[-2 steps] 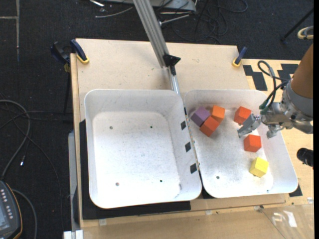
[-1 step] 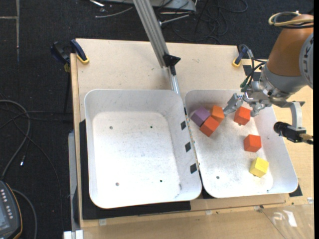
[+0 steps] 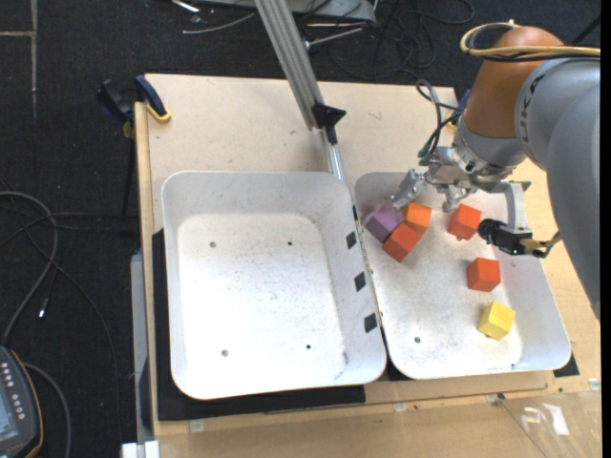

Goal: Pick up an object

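Nearest the camera, at about five o'clock in the right bin [image 3: 535,356], sits a yellow block [image 3: 495,320], tilted a little on the white floor. Just above it, toward three o'clock, lies a red block [image 3: 483,274], apart from the yellow one. Up at the bin's eleven o'clock corner three pieces crowd together — a purple block [image 3: 385,223] against the dividing rim, a red-orange block [image 3: 403,241] touching it on the lower right, and an orange cube [image 3: 417,216] just above that one. Another red-orange cube [image 3: 464,221] rests near twelve o'clock, close under the arm's wrist. The gripper [image 3: 441,185] hangs over the bin's far edge, between the orange cube and that red-orange cube; its fingers point down, but whether they are spread or closed cannot be told, and nothing is seen held between them. At nine o'clock lies the left bin [image 3: 191,198], its floor speckled — a slanted metal post [image 3: 289,51] rises behind it.
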You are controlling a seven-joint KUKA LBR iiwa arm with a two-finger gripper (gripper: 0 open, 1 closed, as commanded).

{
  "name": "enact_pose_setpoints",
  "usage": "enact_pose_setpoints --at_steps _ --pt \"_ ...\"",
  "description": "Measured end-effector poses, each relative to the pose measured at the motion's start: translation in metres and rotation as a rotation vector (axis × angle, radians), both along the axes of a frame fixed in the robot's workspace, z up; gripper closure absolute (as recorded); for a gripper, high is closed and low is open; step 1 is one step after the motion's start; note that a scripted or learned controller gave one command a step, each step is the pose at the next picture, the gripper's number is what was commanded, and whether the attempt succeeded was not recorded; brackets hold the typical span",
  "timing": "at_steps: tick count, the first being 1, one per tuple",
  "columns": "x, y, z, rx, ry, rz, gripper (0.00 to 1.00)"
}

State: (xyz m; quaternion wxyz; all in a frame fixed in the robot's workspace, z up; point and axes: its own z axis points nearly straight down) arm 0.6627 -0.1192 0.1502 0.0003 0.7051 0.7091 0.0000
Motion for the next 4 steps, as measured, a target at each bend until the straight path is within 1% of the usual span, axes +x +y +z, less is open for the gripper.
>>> enact_pose_setpoints --at_steps 1,2,3,4 --pt "0.001 0.0 -0.031 -0.003 -0.019 -0.003 0.0" --pt "-0.018 0.015 -0.038 -0.007 -0.029 -0.005 0.0" --pt "-0.005 -0.003 -0.04 0.002 -0.028 -0.005 0.0" --pt "-0.011 0.003 -0.04 -0.007 -0.036 -0.006 0.0"
